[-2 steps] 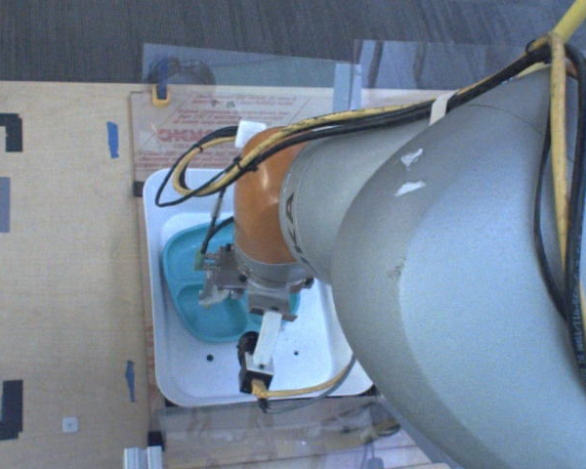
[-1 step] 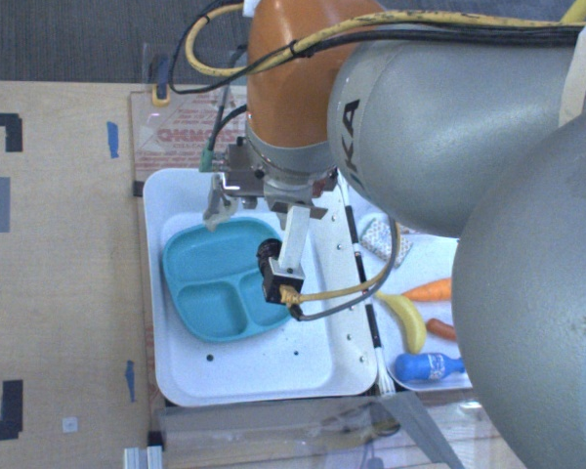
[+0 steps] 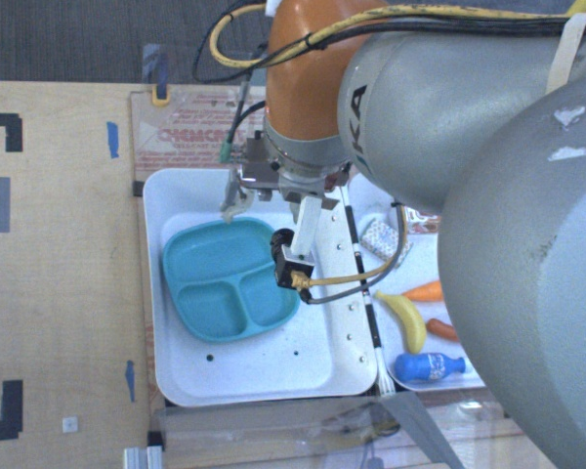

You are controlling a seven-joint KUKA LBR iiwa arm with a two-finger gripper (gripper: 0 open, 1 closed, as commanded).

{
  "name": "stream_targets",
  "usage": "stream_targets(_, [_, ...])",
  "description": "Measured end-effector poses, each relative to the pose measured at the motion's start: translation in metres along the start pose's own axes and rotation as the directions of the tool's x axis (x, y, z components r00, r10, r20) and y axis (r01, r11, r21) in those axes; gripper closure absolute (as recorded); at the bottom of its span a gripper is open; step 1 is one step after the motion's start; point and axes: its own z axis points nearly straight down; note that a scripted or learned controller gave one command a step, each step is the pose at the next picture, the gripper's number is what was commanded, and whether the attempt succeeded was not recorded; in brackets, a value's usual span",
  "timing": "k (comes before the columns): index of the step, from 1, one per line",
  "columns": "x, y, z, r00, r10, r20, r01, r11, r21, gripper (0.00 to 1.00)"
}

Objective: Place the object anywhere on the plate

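Camera view, from above the bench (image 3: 59, 262): two white bins sit side by side, and my grey arm (image 3: 449, 135) reaches in from the right, covering most of the right bin (image 3: 418, 262). In the part of that bin I can see lie a yellow banana (image 3: 408, 319), a blue bottle (image 3: 428, 366) on its side near the front rim, an orange carrot (image 3: 425, 290), a small red-orange piece (image 3: 441, 330) just beside the banana, and a white patterned packet (image 3: 379, 237) close to the wall between the bins. I cannot tell which of these is the object to be placed.

The teal divided plate (image 3: 225, 281) lies in the left bin (image 3: 264, 379), toward its back-left part. My gripper (image 3: 234, 201) hangs at the plate's far rim. I cannot tell whether it is open or closed, or whether it grips anything.
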Motion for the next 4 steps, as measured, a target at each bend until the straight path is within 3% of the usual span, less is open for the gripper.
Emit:
stream_targets(1, [0.026, -0.004, 0.066, 0.944, 0.331, 0.001, -0.331, 0.944, 0.003, 1.00])
stream_targets(2, [0.030, 0.027, 0.096, 0.775, 0.632, -0.002, -0.632, 0.775, -0.001, 1.00])
stream_targets(3, [0.022, -0.053, 0.092, 0.950, 0.311, 0.000, -0.311, 0.950, 0.002, 1.00])
stream_targets(4, [0.004, -0.065, -0.025, 0.997, -0.072, -0.001, 0.072, 0.997, -0.006, 1.00])
